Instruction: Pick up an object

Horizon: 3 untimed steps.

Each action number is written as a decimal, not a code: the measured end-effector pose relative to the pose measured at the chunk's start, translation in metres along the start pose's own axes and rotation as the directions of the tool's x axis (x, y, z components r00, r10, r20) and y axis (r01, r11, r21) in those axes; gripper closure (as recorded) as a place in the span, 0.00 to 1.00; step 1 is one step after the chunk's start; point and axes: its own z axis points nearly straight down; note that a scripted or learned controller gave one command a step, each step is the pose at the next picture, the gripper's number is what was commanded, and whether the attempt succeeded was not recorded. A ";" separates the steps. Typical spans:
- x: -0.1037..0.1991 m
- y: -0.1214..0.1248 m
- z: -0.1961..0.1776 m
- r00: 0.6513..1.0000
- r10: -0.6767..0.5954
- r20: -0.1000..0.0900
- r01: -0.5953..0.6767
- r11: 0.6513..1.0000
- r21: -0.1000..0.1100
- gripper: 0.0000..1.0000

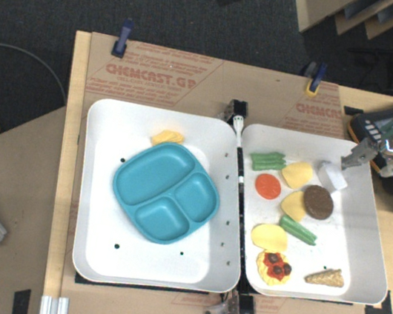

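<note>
Gripper [353,156] of dull grey metal, angled down and to the left above the upper right corner of the right bin [377,244]; spread or closed, impossible to tell at this slant. Nothing seen pinched in it. Just below its tip, a small pale grey block [332,176] on the bin floor; touching or apart, unclear.

Candidates for picking, all in the right bin, smooth and plastic-looking: a ridged green pod [267,160] near the top left, a flat red disc [267,186] under it, a rounded yellow lump [296,174] beside both. Further down, a dark brown round biscuit [317,202] overlapping a second yellow piece [293,206], then a slim green stick [297,230], an oval yellow chip [269,237], a small round pizza [273,267] dotted red and black, and a tan speckled wedge [325,277].

In the left bin [96,172], glossy and white with rounded corners, a teal plate [166,192] with three moulded compartments, and a yellow crescent [167,137] at its upper edge. Beneath both bins, brown cardboard [151,73] printed in red, held by two blue clamps [121,39].
</note>
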 end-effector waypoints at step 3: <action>0.074 -0.124 -0.144 1.000 -0.002 0.002 0.002 1.000 -0.008 0.00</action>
